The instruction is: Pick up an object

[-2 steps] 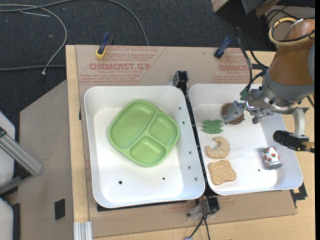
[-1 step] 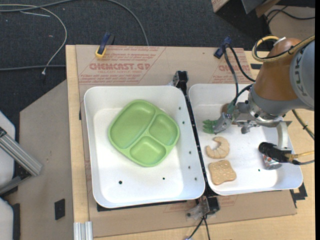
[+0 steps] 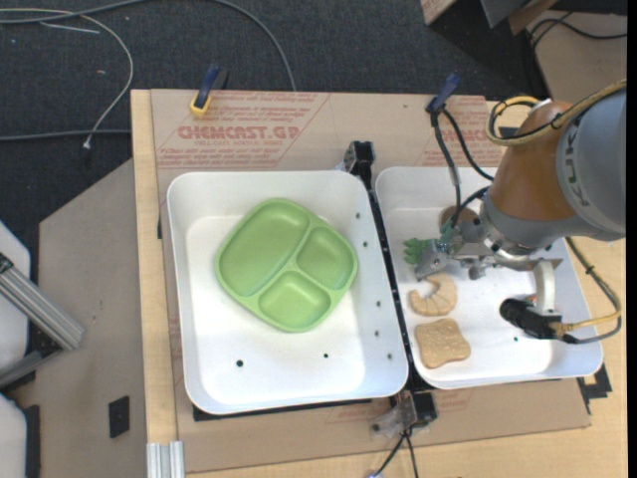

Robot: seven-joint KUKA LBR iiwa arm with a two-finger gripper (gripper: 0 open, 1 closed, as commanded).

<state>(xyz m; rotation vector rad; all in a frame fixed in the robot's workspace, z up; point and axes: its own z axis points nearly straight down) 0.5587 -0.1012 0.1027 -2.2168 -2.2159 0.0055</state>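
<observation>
Two white bins sit side by side on my surface (image 3: 249,118). The left bin (image 3: 199,366) carries a green divided plate (image 3: 287,264), lying flat and turned a little askew, near the middle of its floor.

In the right bin (image 3: 478,366) I see two tan pieces against the left wall: a toast-shaped slice (image 3: 442,343) at the near end and, just above it, a bitten cookie-like piece (image 3: 434,296). A small green item (image 3: 416,248) lies above those, close to the same wall.

The arm (image 3: 557,167) reaches in from the right over this bin, and my claw (image 3: 438,259) hangs low beside the green item and just above the bitten piece. From this angle I cannot tell how the claw stands, or whether it touches anything. A black part (image 3: 528,317) with a cable sticks out of the wrist over the bin's near right area.
</observation>
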